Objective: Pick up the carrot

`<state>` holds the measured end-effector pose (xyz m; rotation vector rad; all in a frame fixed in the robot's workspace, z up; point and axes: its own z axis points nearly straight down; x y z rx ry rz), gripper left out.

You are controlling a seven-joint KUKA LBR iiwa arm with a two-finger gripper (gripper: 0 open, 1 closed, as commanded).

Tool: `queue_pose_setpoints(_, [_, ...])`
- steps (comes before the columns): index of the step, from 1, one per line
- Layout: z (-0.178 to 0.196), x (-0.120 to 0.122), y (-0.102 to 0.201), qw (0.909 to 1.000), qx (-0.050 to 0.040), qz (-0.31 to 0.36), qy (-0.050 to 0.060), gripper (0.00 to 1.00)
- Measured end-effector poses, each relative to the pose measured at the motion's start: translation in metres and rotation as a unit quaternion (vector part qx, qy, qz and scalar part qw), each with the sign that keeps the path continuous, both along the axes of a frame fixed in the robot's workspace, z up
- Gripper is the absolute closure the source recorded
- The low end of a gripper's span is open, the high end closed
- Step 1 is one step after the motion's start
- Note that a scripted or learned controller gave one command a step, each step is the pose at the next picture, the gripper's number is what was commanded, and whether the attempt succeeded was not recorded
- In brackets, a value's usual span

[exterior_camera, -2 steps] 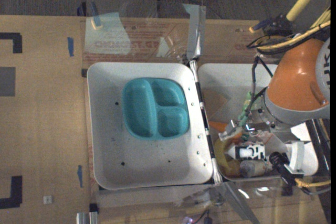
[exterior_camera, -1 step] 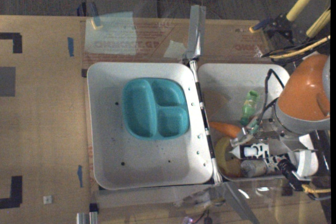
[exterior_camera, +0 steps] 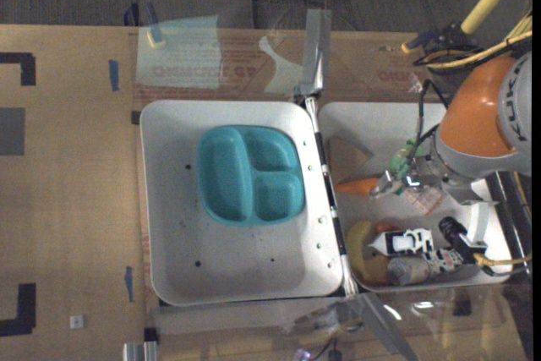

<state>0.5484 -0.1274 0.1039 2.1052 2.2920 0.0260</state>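
The orange carrot point(exterior_camera: 355, 186) lies on the floor of the right bin point(exterior_camera: 372, 127), near its left wall, pointing left. My gripper point(exterior_camera: 394, 184) is low in this bin, right at the carrot's thicker right end. The view does not show whether it has hold of the carrot. A small green piece point(exterior_camera: 402, 156) shows just above the gripper. The grey arm with its orange band point(exterior_camera: 478, 118) reaches in from the right.
A teal divided plate point(exterior_camera: 251, 174) sits in the left bin point(exterior_camera: 169, 249). Along the right bin's front lie a yellow banana point(exterior_camera: 362, 254), a small red thing point(exterior_camera: 385, 226), a white and black item point(exterior_camera: 408, 243) and a grey can point(exterior_camera: 407, 270).
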Motion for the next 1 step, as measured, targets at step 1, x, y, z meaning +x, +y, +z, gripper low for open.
queue_pose_setpoints(1, [-0.0009, 0.0211, 0.0149, 0.9997, -0.0060, 0.023, -0.001, 0.00])
